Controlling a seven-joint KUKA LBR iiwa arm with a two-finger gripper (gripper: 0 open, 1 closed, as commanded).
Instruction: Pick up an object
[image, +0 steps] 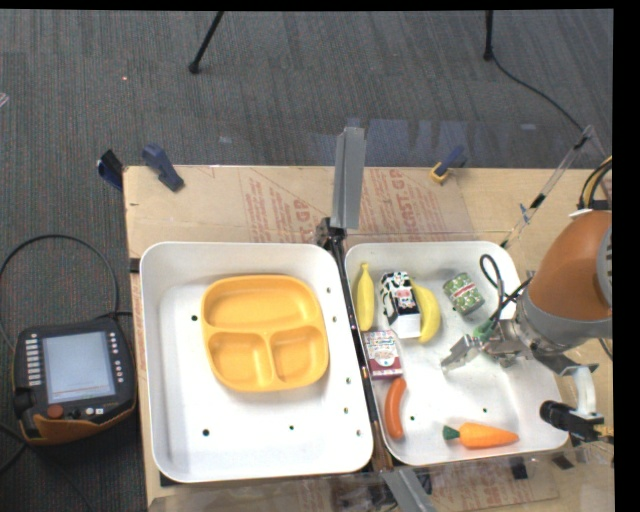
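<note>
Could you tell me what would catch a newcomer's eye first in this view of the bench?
The big yellow divided plate dominates the left bin. The right bin is crowded with small toy foods: two bananas flanking a cow-print milk carton, plus a carrot near the front. From the right, the grey arm with its orange band reaches in, its claw low over the right bin's floor.
</note>
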